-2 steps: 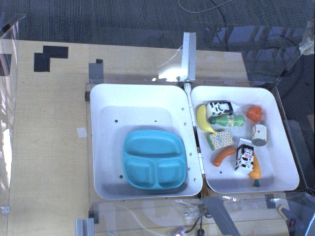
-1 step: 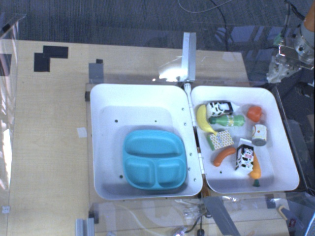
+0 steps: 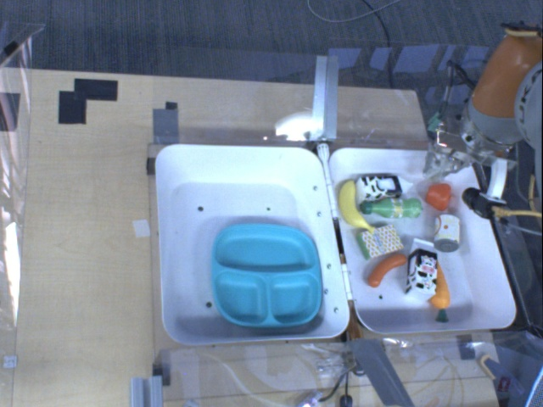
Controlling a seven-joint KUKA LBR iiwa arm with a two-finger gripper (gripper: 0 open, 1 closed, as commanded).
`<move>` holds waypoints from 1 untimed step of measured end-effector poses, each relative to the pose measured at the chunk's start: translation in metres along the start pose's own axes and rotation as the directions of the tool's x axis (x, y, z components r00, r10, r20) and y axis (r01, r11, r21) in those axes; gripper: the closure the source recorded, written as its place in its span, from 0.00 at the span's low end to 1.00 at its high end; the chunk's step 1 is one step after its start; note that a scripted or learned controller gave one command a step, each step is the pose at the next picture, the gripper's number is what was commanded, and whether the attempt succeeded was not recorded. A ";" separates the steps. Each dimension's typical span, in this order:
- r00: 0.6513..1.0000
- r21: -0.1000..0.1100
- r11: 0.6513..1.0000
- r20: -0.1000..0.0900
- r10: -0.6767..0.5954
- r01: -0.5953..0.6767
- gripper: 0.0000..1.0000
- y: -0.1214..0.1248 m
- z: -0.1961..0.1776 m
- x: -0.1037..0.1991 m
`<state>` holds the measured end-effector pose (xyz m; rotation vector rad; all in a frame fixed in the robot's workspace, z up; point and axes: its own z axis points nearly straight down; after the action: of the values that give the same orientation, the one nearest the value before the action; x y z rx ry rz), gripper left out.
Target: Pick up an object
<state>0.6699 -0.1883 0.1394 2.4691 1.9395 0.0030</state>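
Note:
The right bin [image 3: 501, 265] holds several small objects. Among them are a yellow banana [image 3: 347, 206], a green bottle [image 3: 393, 209], a black-and-white carton [image 3: 377, 185], a red-orange round piece [image 3: 439, 196] and a white can [image 3: 446, 232]. Nearer the front lie a checkered block [image 3: 382, 241], an orange sausage shape [image 3: 387, 267], a second cow-patterned carton [image 3: 422, 274] and a carrot [image 3: 439, 291]. My gripper [image 3: 441, 159] hangs over the bin's far right corner, just beyond the red-orange piece, with nothing visibly held.
The left bin [image 3: 182, 227] carries a blue divided plate [image 3: 267, 274]. A metal post [image 3: 325, 100] stands behind the wall between the bins. A black cable [image 3: 373, 11] lies on the floor behind the bench. The arm's orange band [image 3: 501, 75] is at the far right.

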 end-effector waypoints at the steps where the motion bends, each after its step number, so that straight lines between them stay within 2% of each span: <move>1: 0.999 -0.010 0.999 0.000 -0.032 0.032 1.00 -0.109 0.049 -0.016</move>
<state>0.5604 -0.1780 0.0901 2.4321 1.9736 0.0120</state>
